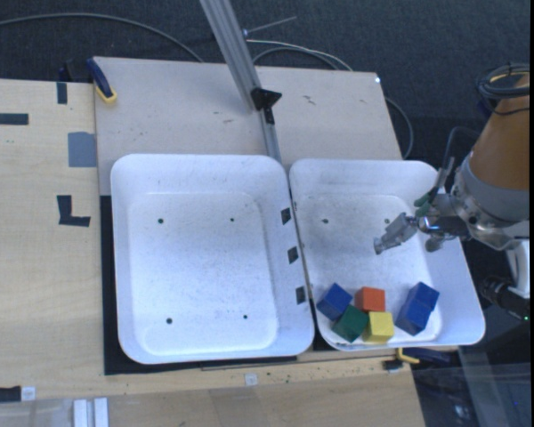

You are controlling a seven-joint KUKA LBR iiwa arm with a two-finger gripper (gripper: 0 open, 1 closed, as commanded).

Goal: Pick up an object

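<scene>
We note the grey two-finger gripper (400,234) hanging empty over the right white plastic bin (356,178), finger spacing unreadable, with the small coloured cubes (371,312) clustered nearer, along its near edge.

No legible text, labels or numbers.

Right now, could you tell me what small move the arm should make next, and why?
Probably move the hand toward the near edge of the right bin and lower it: the blocks, including the large blue block, cluster there, and the hand holds nothing.
</scene>
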